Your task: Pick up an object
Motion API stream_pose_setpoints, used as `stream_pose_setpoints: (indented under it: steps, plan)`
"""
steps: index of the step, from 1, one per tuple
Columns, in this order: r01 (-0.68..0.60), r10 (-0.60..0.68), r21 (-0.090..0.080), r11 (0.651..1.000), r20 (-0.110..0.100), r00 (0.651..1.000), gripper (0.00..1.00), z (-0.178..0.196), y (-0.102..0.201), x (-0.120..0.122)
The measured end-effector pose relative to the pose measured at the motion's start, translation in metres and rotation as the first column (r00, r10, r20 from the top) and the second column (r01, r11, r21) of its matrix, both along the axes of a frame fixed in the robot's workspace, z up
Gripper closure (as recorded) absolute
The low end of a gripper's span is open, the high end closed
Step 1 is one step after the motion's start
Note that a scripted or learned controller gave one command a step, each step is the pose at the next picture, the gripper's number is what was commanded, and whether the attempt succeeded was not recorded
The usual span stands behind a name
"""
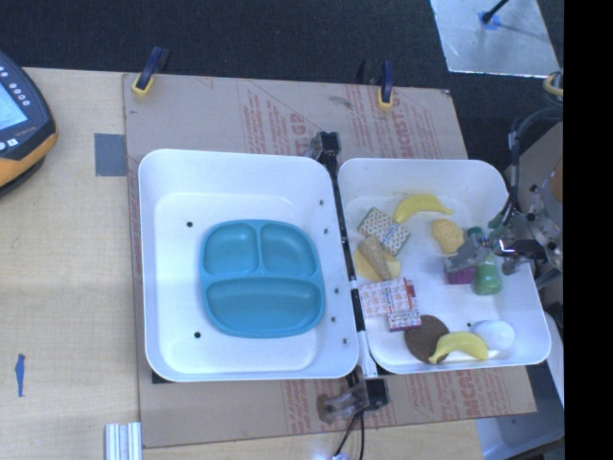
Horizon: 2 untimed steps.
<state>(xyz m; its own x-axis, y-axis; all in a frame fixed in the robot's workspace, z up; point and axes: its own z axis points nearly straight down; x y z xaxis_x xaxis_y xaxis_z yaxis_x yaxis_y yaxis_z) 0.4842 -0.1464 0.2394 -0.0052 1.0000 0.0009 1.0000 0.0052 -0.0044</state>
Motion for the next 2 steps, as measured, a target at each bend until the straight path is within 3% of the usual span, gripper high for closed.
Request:
stream_pose_setpoints:
  steps: [1,2]
  plan:
    - [0.001,-0.001,-0.001,1.0,-0.004,1.0,0.0,-0.155,-0.021,0.032]
    - [-0.008,0.008,0.0,1.0,0.007,1.0,0.0,-0.125,0.036,0.098]
